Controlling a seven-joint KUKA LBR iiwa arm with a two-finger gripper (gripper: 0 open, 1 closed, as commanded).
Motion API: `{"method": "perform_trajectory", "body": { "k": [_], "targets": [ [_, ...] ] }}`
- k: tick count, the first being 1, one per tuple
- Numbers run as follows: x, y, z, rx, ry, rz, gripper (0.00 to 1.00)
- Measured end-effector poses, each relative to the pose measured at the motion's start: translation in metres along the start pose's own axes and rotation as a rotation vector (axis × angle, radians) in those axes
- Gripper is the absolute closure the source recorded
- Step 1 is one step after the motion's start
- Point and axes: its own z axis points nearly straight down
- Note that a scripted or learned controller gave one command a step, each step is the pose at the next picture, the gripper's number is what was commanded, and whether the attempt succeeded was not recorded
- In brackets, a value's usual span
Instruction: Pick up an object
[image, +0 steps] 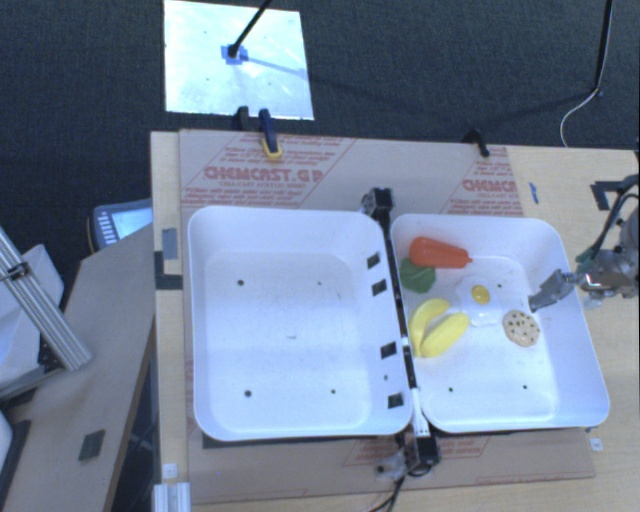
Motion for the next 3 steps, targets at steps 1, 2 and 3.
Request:
{"method": "perform_trajectory", "body": {
  "k": [1, 2, 3],
  "targets": [
    [0.003, 0.077, 0.014, -0.006, -0.001, -0.005, 0.0],
    [0.062, 0.13, -0.015, -0.008, 0.001, -0.009, 0.0],
    [0.058, 0.128, -0.024, -0.007, -0.002, -0.007, 1.0]
  ]
}}
